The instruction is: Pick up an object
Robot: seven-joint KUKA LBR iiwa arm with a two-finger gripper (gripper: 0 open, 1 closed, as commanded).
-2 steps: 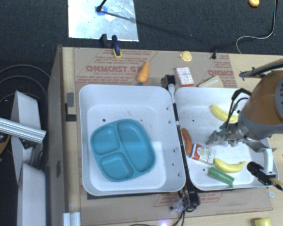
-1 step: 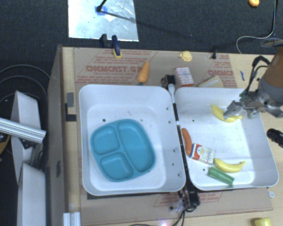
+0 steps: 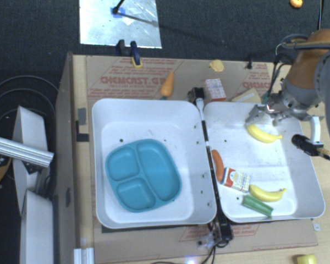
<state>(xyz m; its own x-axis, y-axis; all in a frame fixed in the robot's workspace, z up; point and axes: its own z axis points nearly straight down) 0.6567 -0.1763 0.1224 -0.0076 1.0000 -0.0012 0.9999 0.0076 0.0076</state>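
Cardboard covers the bench under two white bins. From the camera view I see the gripper at the right bin's far end, touching a banana; whether it grips, I cannot tell. Left of that bin, a blue tray sits in its neighbour.

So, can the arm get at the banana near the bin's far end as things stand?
Probably yes. The gripper hangs just above that banana in the right bin, and nothing lies on top of it; the other items sit further toward the near end.
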